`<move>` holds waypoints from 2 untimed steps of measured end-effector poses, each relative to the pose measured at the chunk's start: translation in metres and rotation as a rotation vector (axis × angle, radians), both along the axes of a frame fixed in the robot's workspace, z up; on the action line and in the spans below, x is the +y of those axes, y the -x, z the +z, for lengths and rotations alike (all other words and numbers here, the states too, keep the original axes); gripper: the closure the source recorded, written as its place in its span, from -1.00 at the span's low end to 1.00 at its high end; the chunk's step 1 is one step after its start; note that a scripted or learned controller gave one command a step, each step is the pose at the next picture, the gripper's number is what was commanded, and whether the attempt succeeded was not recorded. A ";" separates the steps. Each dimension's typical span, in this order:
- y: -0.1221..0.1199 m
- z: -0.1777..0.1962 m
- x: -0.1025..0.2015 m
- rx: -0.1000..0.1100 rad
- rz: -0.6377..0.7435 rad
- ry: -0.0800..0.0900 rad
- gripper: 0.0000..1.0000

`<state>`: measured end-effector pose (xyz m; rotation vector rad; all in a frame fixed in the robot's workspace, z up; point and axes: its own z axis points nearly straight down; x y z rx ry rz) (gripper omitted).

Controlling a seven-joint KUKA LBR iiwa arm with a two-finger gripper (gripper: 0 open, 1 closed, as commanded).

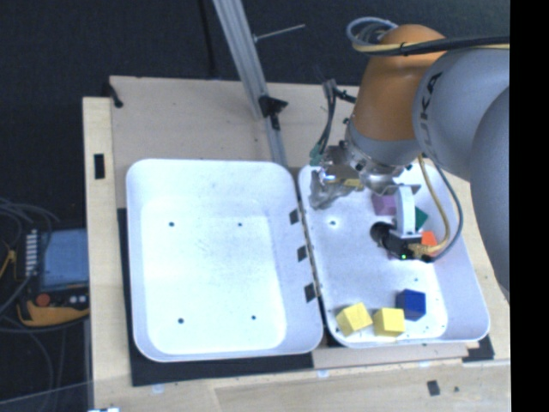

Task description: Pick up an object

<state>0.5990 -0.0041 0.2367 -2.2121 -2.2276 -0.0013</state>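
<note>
My gripper (322, 192) hangs low over the far left corner of the right bin (463, 290), close to the wall between the two bins. Nothing shows in its grasp. Two yellow blocks (352, 318) (389, 321) lie side by side at the near edge of that bin, with a blue block (413, 303) just right of them. A pink piece (385, 202), a green piece (419, 219) and a small orange piece (427, 241) sit under the wrist at the bin's far right, partly hidden by the arm.
The left bin (141, 230) lies beside the right one. A slanted metal post (244, 54) rises behind the bins. The big grey and orange arm (429, 93) covers the right bin's far right corner.
</note>
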 end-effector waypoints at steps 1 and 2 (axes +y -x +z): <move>0.002 0.011 0.051 -0.003 0.002 0.000 1.00; 0.006 0.012 0.102 -0.002 0.001 0.000 1.00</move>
